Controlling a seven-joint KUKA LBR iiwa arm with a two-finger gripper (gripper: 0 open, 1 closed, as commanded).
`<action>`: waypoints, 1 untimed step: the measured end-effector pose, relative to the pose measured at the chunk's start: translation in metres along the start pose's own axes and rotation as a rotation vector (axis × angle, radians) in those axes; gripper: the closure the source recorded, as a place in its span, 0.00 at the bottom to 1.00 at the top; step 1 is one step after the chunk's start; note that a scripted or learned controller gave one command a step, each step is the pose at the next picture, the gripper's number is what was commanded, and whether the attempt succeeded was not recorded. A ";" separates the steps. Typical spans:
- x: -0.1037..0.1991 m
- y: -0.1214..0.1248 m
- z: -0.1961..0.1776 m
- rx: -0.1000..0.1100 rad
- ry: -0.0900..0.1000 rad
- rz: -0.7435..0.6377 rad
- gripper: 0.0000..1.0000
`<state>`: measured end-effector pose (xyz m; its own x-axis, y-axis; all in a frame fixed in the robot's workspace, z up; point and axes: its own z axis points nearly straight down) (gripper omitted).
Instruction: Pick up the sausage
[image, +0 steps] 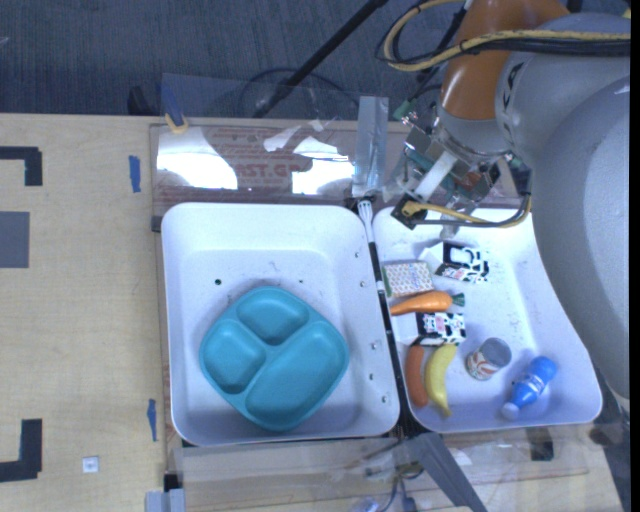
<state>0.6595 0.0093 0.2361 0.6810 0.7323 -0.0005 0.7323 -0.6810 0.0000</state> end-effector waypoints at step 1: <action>0.035 -0.037 0.050 0.003 0.000 0.423 0.00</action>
<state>0.6566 0.0604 0.1860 0.9216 0.3881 -0.0015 0.3881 -0.9216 -0.0028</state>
